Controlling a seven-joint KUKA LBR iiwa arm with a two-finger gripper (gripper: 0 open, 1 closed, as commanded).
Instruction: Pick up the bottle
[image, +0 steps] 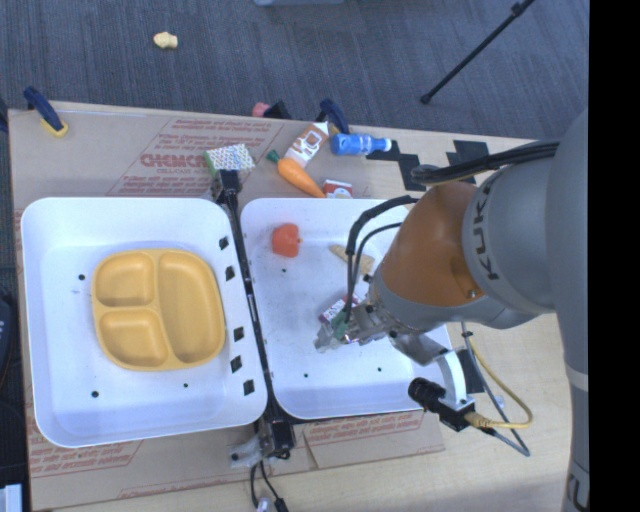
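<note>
The grey arm (520, 240) reaches in from the right, its orange band (430, 250) bulking over the right bin (300, 390); the wrist bends down toward the bin floor, and the gripper (338, 328) sits low near the middle of that bin, pointing toward the divider between the two bins; whether it is released or clenched cannot be told, since the wrist hides most of it and the small parts at its tip blur together; nothing can be made out as held there.

The bottle (358, 145), blue with a paler cap end, lies on its side on the cardboard-covered tabletop (150, 160) beyond the far rim of the right bin, well apart from the gripper and outside both bins; just beside it lie a carrot (299, 177) and a white-and-orange container (308, 143), with a small red-and-white packet (338, 188) near the bin's edge.

Inside the right bin a red tomato-like toy (286, 239) rests near the far left corner, apart from the gripper; the left bin (60, 400) bears a yellow divided plate (158, 308).
</note>
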